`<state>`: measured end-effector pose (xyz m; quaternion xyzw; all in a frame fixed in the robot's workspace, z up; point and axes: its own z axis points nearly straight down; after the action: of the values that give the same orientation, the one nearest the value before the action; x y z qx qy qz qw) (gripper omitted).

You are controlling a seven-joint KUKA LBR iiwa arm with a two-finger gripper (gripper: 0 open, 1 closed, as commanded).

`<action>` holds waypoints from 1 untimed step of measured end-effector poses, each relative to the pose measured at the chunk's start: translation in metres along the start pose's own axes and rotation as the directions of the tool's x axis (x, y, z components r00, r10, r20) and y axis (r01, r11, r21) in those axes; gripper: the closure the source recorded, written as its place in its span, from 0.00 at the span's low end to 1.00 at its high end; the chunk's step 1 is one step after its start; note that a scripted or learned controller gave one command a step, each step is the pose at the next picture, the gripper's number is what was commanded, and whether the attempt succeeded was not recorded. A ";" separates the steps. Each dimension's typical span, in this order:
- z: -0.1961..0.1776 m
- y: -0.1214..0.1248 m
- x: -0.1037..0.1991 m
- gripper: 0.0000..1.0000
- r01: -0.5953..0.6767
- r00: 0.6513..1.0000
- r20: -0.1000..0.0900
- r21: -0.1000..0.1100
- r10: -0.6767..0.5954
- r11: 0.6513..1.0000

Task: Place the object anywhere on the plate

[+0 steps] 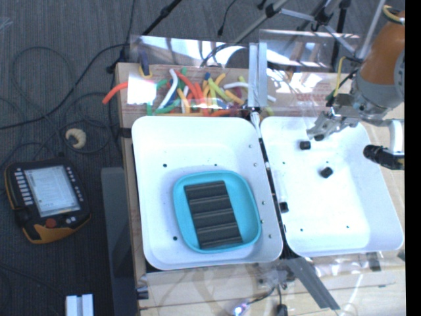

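Two white bins side by side. Left bin [151,150] holds a blue plate [181,196] w/ rounded corners, sitting toward the near end; on the plate lies a dark grey ribbed object [212,214], long axis running front to back, slightly tilted, well inside the rim. Right bin [355,222] has two small dark bits on its floor — one [304,145] toward the far left corner, another [325,172] nearer the middle, apart from each other. Arm [385,51] w/ orange band comes in from the right, over the far end of the right bin; gripper [320,130] hangs low just beside the far small dark bit, nothing seen between its fingers. Fingers too small and blurred here, so can't tell if they're spread or closed. Behind the left bin, a heap of coloured tubes [191,91] — orange, yellow, green, white. On the floor at left, a teach pendant [46,196] w/ lit screen.
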<state>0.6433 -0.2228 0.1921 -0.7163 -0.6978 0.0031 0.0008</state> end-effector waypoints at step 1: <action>-0.001 0.001 0.000 0.00 0.000 1.000 0.000 -0.003 0.000 1.000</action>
<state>0.6439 -0.2226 0.1929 -0.7161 -0.6979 0.0022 -0.0002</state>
